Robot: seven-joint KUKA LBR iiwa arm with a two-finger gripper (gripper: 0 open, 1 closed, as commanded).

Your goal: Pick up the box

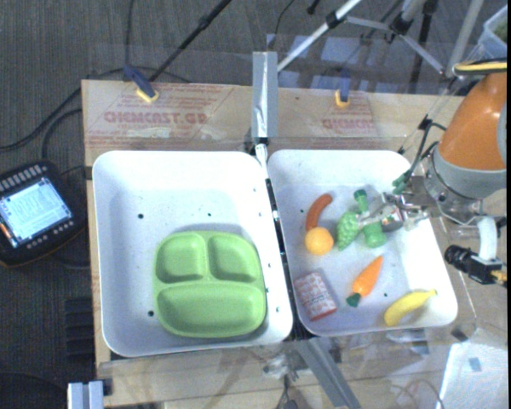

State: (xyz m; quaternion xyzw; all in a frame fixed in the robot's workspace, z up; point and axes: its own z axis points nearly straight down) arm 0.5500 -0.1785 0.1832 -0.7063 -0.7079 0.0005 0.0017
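Over at three o'clock in the right white bin [426,254], the gripper [390,217] hovers, jaws' state unclear, while the small red-and-white box [313,295] lies untouched at seven o'clock.

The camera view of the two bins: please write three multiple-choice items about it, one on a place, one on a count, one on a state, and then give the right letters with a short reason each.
1. Where does the box lie?
A. near the front wall of the right bin
B. on the green tray
C. on the floor

2. How many compartments does the green tray have?
A. two
B. three
C. five

3. What is the state of the box?
A. lifted between the fingers
B. lying on the bin floor, apart from the gripper
C. standing on the banana

Answers:
1. A, since it rests by the bin's near wall, left of the carrot.
2. B, two small ones above one wide one.
3. B, the gripper is farther back among the green toys.
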